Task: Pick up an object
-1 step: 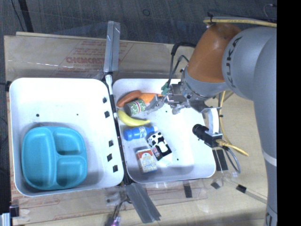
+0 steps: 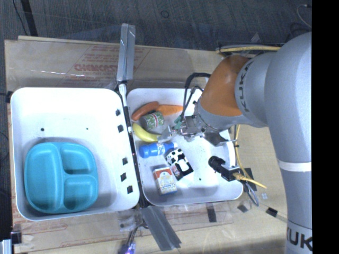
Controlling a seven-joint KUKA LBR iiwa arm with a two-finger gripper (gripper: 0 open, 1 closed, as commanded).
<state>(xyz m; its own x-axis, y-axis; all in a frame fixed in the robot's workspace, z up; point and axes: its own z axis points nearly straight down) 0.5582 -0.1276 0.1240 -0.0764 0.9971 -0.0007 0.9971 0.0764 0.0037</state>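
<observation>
The right bin [image 2: 212, 190] holds several objects. An orange carrot [image 2: 159, 110] lies at its back, with a green can [image 2: 154, 120] and a yellow banana [image 2: 144, 133] just in front. A blue bottle [image 2: 153, 150] lies near the bin's left wall. A black-and-white cow toy [image 2: 178, 161] and a small red-and-orange carton [image 2: 165, 180] sit nearer the front. My gripper [image 2: 180, 127] is low in the bin's back half, just right of the can and above the bottle's cap. The wrist hides whatever lies under it.
The left bin [image 2: 63, 102] holds a turquoise divided tray [image 2: 61, 177] at its front left. A metal divider [image 2: 125, 57] runs between the bins. The bare white floor of the right bin [image 2: 204, 152] lies to the right of the cow toy.
</observation>
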